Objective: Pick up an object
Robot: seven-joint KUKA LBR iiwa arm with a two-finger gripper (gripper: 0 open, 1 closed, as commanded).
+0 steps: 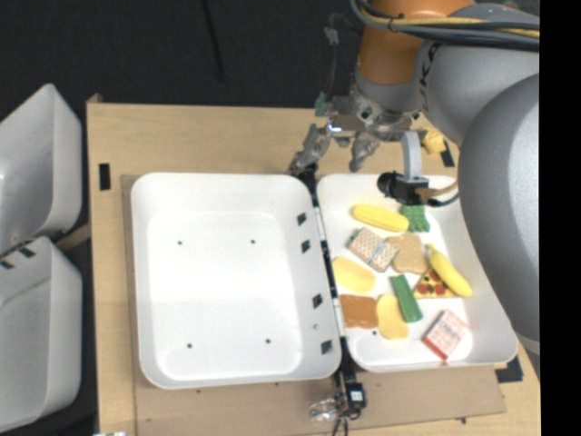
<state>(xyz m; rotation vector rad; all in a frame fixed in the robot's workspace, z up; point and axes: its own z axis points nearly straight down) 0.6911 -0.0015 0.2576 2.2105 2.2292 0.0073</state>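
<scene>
Two-finger gripper (pixel 327 163) hangs over the back end of the seam between the bins, at 12 o'clock from the seam's middle. Fingers are spread apart with nothing between them. Grey arm with orange band (pixel 399 16) comes in from 1 o'clock. Shallow white left bin (pixel 145 243) and shallow white right bin (pixel 486 330) sit touching, side by side on the tan wooden bench (pixel 209 125). All pick candidates lie in the right bin, none touching the gripper. From that bin's centre: yellow oblong corn-like piece (pixel 379 217) at 12 o'clock, small green block (pixel 417 218) just beside it at 1. Checkered pale square (pixel 370 248) at 10, touching the tan bread-like slice (pixel 409 258) near centre. Yellow banana-shaped piece (pixel 451 273) at 3, with a small red-and-yellow piece (pixel 429 287) beside it. Round yellow piece (pixel 352 275) at 9. Long green stick (pixel 406 298) at 6, between the brown square slab (pixel 359 312) at 7 and the banana. Pale yellow oval (pixel 392 318) touches the slab. Pink-and-white box (pixel 445 334) at 5, near the front rim.
</scene>
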